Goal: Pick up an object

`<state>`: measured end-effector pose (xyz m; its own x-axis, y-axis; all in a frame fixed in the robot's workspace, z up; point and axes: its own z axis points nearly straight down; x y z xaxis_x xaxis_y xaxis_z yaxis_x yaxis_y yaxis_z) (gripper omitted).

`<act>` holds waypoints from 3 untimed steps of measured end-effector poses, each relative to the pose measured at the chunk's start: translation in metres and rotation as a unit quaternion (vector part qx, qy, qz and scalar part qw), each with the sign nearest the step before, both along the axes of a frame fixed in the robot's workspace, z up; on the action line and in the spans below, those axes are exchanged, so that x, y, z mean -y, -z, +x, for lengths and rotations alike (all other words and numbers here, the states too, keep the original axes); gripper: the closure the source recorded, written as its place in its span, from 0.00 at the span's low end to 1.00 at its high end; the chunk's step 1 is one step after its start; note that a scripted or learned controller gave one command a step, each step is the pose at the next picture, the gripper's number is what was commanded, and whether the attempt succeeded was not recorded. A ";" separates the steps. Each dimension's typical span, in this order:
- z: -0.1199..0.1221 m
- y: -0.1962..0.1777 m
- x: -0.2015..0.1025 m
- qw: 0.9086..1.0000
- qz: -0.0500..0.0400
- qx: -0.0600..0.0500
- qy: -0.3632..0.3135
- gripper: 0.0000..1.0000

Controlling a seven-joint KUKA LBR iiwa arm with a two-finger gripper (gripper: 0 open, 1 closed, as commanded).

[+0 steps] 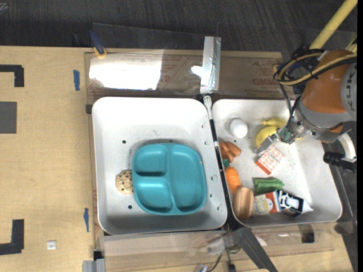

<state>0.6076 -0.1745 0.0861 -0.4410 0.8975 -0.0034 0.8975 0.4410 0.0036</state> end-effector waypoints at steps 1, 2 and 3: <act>0.040 0.000 -0.059 0.998 0.001 -0.005 0.060 0.00; 0.037 -0.007 -0.060 0.998 0.002 -0.012 0.061 1.00; 0.062 -0.104 -0.162 1.000 0.002 0.003 0.011 1.00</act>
